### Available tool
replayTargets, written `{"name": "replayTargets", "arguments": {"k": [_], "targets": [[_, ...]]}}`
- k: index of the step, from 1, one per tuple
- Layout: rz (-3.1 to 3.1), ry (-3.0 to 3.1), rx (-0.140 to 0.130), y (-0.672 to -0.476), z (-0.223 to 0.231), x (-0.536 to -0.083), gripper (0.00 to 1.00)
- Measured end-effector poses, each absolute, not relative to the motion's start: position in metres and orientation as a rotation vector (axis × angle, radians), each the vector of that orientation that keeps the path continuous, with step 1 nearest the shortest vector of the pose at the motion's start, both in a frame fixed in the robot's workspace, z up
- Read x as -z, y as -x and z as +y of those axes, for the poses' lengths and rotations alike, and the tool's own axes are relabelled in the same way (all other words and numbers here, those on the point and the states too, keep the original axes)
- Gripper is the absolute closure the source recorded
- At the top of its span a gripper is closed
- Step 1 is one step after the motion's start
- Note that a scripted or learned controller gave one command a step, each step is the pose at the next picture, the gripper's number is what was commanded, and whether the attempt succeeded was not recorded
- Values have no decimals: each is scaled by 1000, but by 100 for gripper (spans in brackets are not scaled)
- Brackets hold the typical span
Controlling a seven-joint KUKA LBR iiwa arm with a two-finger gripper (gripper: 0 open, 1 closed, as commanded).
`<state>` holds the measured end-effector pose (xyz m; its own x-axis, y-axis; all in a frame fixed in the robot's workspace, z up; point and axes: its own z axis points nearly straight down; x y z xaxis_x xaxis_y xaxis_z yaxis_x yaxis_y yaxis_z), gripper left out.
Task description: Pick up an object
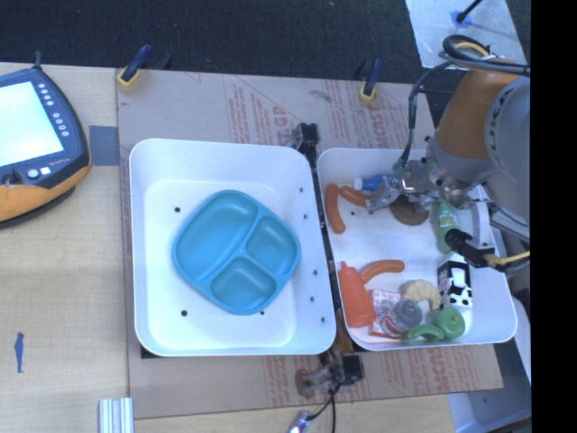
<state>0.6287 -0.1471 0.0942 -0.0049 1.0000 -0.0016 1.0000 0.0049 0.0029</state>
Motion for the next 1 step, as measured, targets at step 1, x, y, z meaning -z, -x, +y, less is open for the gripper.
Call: {"name": "replayTargets", "arguments": {"k": [1], "targets": [[2225, -2213, 2, -629, -149, -105, 100]]}}
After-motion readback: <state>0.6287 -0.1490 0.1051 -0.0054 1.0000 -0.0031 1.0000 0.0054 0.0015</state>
